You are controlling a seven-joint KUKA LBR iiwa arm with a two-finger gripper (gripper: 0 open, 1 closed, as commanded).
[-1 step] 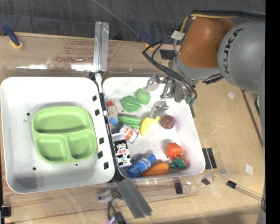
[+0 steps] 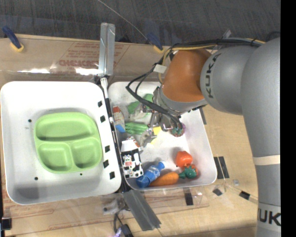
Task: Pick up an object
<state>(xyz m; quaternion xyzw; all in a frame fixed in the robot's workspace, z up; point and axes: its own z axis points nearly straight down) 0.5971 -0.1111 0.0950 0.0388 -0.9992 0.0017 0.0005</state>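
On the desk stood two white bins side by side. The left bin held a green divided tray. The right bin held many small things: a carrot and a blue bottle at the near wall, an orange-red toy beside them, a black-and-white box at the left wall, and green pieces farther in. The pincer was low inside the right bin, over the green pieces; I cannot tell its state.
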